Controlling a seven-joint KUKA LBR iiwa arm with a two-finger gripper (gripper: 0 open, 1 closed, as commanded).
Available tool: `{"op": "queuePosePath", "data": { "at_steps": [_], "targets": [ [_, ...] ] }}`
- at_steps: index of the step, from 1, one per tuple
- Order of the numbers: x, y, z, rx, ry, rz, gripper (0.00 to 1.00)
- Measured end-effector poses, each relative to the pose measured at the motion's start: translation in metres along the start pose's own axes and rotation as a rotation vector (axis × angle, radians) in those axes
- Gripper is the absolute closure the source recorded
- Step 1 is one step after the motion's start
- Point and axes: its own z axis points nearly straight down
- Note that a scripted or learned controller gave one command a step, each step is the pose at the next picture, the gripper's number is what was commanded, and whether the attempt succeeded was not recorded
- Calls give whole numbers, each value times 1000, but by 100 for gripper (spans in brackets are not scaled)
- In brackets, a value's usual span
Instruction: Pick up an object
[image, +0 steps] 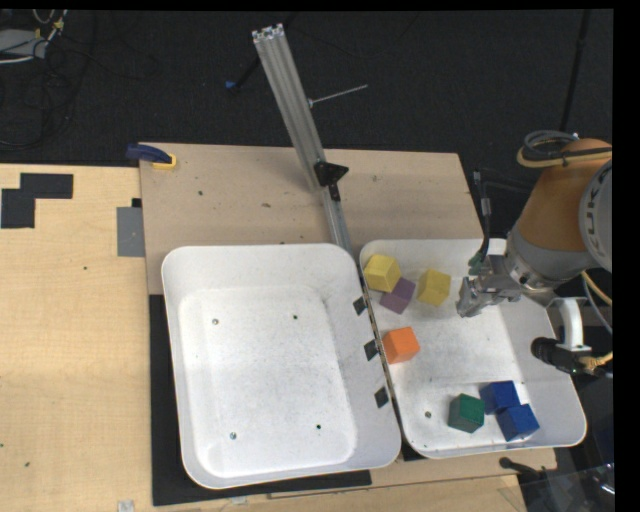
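**Figure: Hand poised over the right bin, blocks spread along its edges**

From my remote station I see the grey arm with its orange band (560, 195) reaching in from the right, its two-finger metal hand (478, 300) low over the upper part of the shallow white right bin (560, 425). I cannot tell whether the hand is released or clenched; nothing shows between its tips.

The nearest objects lie to the hand's left: a yellow cube (434, 287) just beside it, a small purple cube (398, 295) and a second, larger yellow cube (381, 271) touching each other near the bin's upper left corner. An orange cube (401, 344) sits against the left wall, close to the black clips on the divide between the bins. Near the front rim rest a dark green block (466, 413) and two blue cubes (508, 409), the blue pair touching. The middle of this bin's floor is open.

The shallow white left bin (190, 275) shows a bare speckled floor. Both bins rest on a light wooden bench (70, 330). A slanted aluminium rail (298, 115) rises behind them against a dark floor.
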Motion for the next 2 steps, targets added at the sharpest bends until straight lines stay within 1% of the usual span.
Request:
{"op": "queuePosePath", "data": {
  "at_steps": [1, 2],
  "targets": [
    [-7, 3, -44, -6, -2, 1, 100],
    [-14, 8, -105, -8, -3, -5, 100]
  ]
}}
